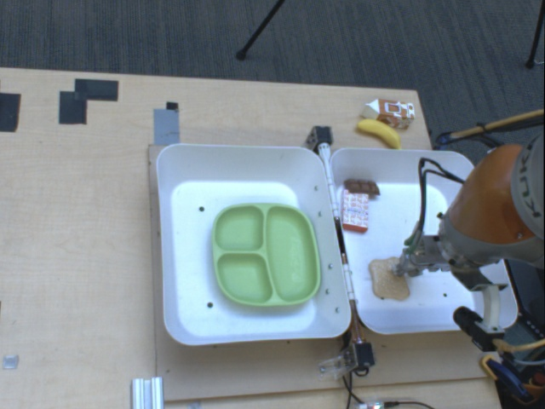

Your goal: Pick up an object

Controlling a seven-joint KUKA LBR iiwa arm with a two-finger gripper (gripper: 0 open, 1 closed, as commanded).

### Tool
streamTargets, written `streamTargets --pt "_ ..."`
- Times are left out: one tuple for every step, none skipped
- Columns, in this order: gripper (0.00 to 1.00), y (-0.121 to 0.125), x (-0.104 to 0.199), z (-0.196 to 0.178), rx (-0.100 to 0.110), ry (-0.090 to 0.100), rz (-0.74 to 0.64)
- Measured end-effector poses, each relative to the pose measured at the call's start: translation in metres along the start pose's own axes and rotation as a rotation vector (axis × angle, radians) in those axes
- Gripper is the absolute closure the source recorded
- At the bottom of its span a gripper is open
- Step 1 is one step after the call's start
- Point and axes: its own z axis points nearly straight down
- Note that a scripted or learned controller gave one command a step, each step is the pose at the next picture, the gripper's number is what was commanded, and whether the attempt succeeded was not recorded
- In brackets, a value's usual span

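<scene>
gripper (407,265) down at the right edge of the tan bread-like slice (390,280) in the right bin (443,318), finger state unclear; slice looks light, soft, flat, so pinch across an edge.

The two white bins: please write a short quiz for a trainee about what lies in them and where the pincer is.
1. True or false: the green divided plate lies in the right bin.
2. Which thing is the pincer nearest to? A) the banana B) the tan flat piece C) the red and white packet
3. Fill in: the banana lies ______ the bins, on the bench.

Key
1. False; it lies in the left bin.
2. B; the pincer is right at that piece's upper right edge.
3. Outside, beyond the right bin's far edge.
</scene>
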Motion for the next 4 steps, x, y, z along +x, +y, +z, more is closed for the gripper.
streamTargets --pt "0.00 0.000 0.000 0.001 0.001 0.000 0.000" --pt "1.00 0.002 0.001 -0.010 -0.003 0.001 -0.002" --pt "0.00 0.002 0.001 -0.010 -0.003 0.001 -0.003" --pt "1.00 0.003 0.002 -0.021 -0.006 0.002 -0.005"
